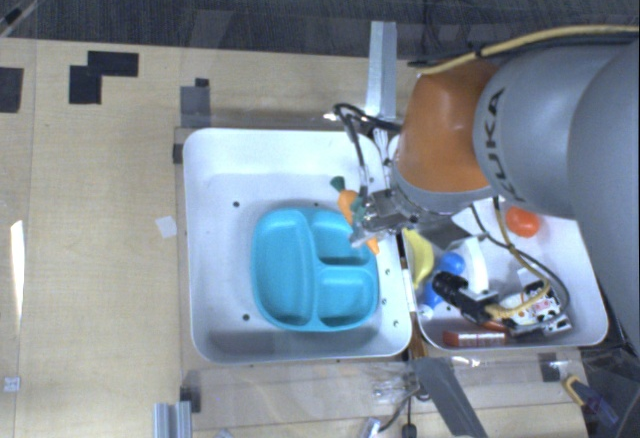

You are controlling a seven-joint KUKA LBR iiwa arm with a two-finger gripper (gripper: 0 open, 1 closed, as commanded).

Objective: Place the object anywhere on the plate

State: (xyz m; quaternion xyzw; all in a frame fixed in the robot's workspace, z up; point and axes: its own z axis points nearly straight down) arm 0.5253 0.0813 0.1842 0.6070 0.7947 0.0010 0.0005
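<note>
orange object [347, 202], small, carrot-like: at gripper [366, 218], over upper right rim of blue plate [312, 269] in left bin [210, 226]. grip state: cannot tell. plate directly below and left of gripper; 1 arm only.

Legible marking, one item: the letters "KUKA", dark on grey, printed on the arm [560, 116] housing in the upper right of the frame, just right of the orange band [445, 141]. The lettering runs roughly vertically along the curved casing. Small items in the right bin [590, 311] at lower right carry what may be print; it is too small and blurred to read.
</note>
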